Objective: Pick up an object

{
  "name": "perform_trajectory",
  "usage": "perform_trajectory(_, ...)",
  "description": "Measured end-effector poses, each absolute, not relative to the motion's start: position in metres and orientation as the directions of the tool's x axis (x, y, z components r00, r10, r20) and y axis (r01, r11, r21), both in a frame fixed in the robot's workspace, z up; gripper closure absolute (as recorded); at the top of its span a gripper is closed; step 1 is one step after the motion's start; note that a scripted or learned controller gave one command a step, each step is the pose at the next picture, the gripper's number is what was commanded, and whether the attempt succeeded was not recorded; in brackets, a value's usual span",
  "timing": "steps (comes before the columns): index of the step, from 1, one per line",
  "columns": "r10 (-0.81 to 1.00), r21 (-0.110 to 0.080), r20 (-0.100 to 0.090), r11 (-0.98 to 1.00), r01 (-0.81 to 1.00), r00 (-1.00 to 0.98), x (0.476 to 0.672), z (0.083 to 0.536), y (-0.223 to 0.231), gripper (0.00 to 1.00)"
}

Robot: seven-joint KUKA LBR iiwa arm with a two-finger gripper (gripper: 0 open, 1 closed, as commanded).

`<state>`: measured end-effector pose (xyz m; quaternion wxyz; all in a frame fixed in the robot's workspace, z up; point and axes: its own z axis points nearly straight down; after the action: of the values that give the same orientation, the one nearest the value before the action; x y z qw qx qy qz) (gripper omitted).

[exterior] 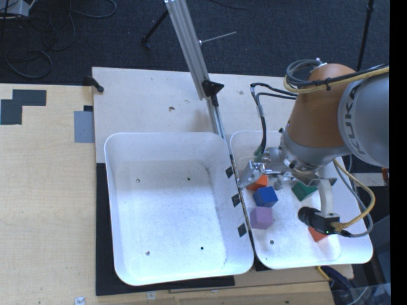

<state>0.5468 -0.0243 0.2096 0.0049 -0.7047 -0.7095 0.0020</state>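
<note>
Jaws hidden under the wrist (280, 164), state unclear.

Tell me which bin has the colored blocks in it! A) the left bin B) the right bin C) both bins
B: the blue block, the purple block and the other colored pieces all lie in the right bin, under the arm.

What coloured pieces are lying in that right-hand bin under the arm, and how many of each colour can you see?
Orange: 2, orange block and orange piece, both partly hidden
Blue: 1, blue cube
Purple: 1, purple cube
Green: 1, green block
Total: 5 visible; the arm may hide more.
</note>
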Motion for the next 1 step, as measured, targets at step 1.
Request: perform_trajectory(1, 1.0, -0.003, -0.002, -0.002, 1.0, 0.002, 0.5645, 0.1886, -0.0674, 0.0)
